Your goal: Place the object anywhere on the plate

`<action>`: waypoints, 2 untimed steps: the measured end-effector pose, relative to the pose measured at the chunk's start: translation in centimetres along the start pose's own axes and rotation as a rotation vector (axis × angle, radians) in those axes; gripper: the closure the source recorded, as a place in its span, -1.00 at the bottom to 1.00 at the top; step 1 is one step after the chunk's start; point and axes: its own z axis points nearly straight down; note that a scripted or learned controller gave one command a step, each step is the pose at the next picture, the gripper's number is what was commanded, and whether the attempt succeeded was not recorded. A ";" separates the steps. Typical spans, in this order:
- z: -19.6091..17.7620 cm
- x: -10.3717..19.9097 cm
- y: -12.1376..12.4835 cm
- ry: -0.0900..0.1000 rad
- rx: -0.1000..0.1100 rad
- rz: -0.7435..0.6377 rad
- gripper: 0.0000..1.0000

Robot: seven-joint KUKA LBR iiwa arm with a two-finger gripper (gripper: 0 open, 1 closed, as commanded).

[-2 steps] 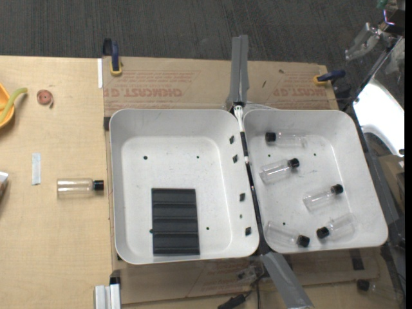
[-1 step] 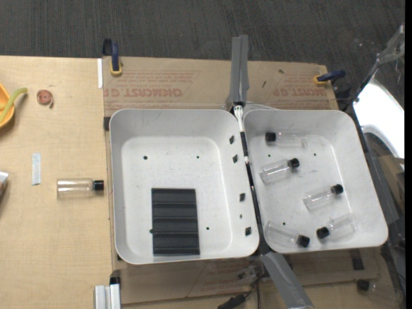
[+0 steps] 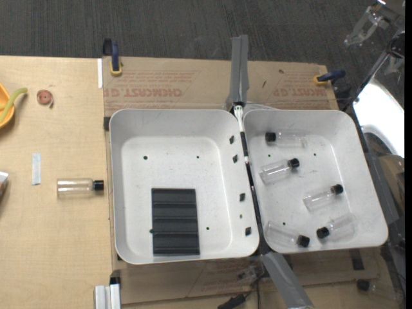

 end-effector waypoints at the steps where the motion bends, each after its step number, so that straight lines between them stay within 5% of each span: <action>1: 0.0 -6.1 4.5 0.001 0.000 0.190 -1.00; 2: -0.1 -10.5 0.3 0.001 0.002 0.396 -1.00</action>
